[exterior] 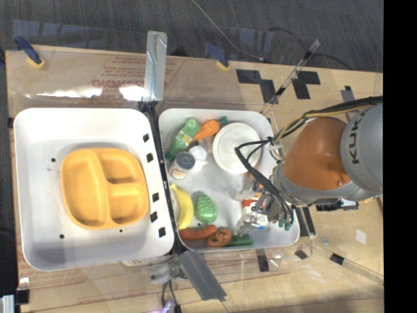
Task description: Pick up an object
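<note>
Low over the right bin (225, 118), the claw (255, 215) hangs.

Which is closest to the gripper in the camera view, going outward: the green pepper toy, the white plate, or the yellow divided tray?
From the gripper, low in the right bin:
1. Green pepper toy, just to its left in the same bin.
2. White plate, above it near that bin's top.
3. Yellow divided tray, far off in the left bin.
</note>
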### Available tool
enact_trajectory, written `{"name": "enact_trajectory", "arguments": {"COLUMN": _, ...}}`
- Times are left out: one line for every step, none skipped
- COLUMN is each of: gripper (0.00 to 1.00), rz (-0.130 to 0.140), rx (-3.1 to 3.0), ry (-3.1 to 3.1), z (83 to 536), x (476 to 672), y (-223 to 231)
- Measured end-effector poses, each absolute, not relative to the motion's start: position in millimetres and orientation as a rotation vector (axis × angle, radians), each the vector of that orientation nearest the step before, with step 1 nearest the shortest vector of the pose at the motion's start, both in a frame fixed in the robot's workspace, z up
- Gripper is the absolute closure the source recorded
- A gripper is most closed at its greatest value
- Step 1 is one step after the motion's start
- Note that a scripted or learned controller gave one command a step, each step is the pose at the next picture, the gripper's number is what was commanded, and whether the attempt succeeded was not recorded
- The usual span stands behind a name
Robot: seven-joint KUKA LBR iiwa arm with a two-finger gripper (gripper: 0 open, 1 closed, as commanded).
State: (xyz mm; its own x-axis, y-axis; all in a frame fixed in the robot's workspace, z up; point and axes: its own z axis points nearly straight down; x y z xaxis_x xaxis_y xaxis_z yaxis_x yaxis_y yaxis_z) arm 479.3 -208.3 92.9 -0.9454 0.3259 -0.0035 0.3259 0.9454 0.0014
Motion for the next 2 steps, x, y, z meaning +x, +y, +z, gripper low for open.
{"name": "enact_trajectory", "arguments": {"gripper": 0.00, "rz": -0.001, "rx": 0.475, "ry": 3.102, "z": 93.5, "x": 506.6, "y": -210.6}}
{"name": "enact_trajectory", "arguments": {"gripper": 1.00, "rz": -0.001, "rx": 0.468, "ry": 3.099, "z": 104.5, "x": 508.5, "y": -210.1}}
